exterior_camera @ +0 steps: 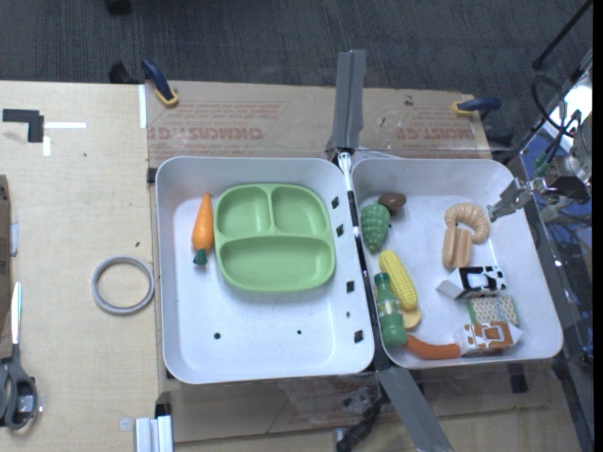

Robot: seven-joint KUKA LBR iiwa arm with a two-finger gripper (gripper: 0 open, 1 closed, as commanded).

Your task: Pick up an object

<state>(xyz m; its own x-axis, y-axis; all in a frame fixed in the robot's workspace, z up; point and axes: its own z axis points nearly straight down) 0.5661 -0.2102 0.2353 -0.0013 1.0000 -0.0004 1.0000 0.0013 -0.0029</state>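
Bench (75, 177): two bins (179, 347), tape ring (122, 284), scissors (17, 384).

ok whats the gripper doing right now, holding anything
Gripper: at the right bin's far right edge, beside the sausage links; open or closed cannot be told, and nothing shows between its tips.

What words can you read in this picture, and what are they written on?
Red print on the cardboard sheet behind the bins, upside down: looks like "CHEMICAL GUYS", blurred, so not certain.
Red print on its right part: too blurred to read.
Small cartons in the right bin: print too small to read.
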